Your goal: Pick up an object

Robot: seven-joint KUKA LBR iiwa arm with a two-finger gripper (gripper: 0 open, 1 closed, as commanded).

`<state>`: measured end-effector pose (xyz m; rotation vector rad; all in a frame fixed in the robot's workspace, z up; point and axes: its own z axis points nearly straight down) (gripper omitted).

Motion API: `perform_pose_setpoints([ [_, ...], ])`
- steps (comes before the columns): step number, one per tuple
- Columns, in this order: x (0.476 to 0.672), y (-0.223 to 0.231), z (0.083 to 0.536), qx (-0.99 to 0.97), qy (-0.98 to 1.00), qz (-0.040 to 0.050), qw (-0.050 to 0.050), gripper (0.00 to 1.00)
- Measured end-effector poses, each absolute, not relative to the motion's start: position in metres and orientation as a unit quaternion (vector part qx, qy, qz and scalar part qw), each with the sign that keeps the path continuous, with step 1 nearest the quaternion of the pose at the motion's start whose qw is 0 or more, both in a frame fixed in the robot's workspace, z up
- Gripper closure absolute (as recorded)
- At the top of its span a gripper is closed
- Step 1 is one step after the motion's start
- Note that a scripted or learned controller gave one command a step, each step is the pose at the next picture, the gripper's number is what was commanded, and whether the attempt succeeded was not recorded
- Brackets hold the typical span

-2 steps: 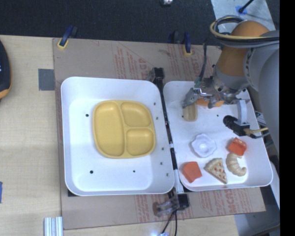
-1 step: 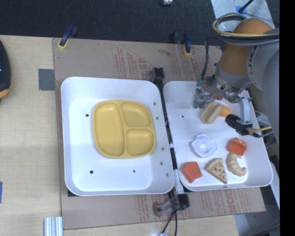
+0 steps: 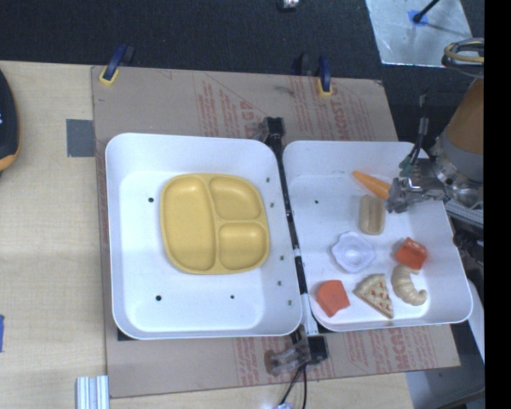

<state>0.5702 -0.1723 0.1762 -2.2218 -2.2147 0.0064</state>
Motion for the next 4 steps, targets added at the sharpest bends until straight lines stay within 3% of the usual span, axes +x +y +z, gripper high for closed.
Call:
perform_pose_setpoints([
  [1, 0.574, -0.17, 0.174, -0.706, -0.708, 0.0012, 0.001, 0.0],
  [2, 0.625, -0.191, 0.111, -0.704, -0.71, 0.0014, -0.001, 0.0],
  [3, 0.582, -0.164, 0.09, -0.706, -0.708, 0.0025, 0.004, 0.0],
  [4, 0.66, -0.214, 0.124, -0.705, -0.709, -0.001, -0.004, 0.0],
])
